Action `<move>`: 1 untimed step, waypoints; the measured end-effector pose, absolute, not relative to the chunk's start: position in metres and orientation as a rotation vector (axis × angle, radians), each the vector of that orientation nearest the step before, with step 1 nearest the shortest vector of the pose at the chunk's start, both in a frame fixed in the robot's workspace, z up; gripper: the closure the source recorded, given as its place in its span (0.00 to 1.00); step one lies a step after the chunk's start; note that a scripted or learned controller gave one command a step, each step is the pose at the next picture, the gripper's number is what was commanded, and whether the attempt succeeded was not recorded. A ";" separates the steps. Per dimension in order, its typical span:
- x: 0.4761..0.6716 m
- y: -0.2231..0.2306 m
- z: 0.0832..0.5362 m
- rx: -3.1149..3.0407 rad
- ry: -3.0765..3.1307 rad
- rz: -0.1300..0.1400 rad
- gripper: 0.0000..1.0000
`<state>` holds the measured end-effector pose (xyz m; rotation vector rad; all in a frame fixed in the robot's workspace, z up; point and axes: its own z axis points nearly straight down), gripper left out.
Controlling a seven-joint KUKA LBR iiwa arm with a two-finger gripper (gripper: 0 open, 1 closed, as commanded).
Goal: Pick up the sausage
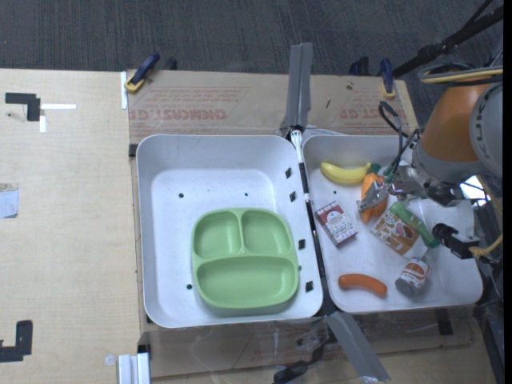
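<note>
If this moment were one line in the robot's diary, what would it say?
goal: pick up sausage | sausage: lying near front of right bin, untouched | gripper: above the carrot, beside the banana | left bin: green plate

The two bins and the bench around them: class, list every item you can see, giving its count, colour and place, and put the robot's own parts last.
Left bin: one, white, left of the pair.
Divided plate: one, light green, three compartments, in the left bin.
Right bin: one, white, right of the pair.
Banana: one, yellow, far end of the right bin.
Small carton: one, red and white, near the right bin's left wall.
Sausage: one, orange-red, near edge of the right bin, lying flat.
Can: one, red and white label, right of the sausage.
Printed packet: one, red and orange, middle of the right bin.
Clamps: blue and yellow, at the bench's far edge.
Arm: one, grey with orange band, over the right bin.
Gripper: one, near the banana.
</note>
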<state>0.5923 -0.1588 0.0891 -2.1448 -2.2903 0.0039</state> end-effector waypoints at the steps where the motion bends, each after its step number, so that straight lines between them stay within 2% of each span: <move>1: 0.592 -0.160 0.095 -2.148 -2.284 0.006 1.00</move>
